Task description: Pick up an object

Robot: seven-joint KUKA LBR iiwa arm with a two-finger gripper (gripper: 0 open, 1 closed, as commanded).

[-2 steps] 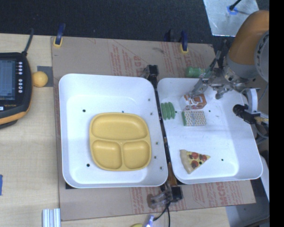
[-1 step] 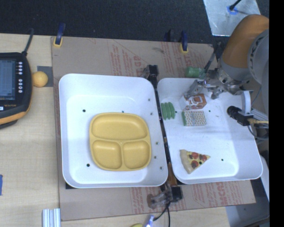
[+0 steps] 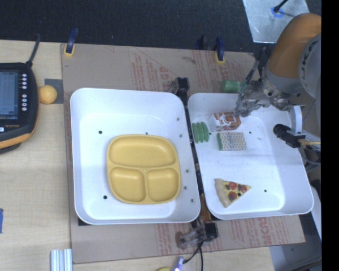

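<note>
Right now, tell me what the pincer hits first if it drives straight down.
Probably the red-and-white packet in the right bin: the pincer hangs at its upper right edge. Height is unclear, so it might meet bare bin floor instead.

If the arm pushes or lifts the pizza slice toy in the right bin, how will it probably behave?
The pizza slice lies flat and thin on the right bin floor, so it would probably slide rather than roll or tip. Its low profile may make a pinch from above hard. It looks like a small stiff toy, likely light.
</note>
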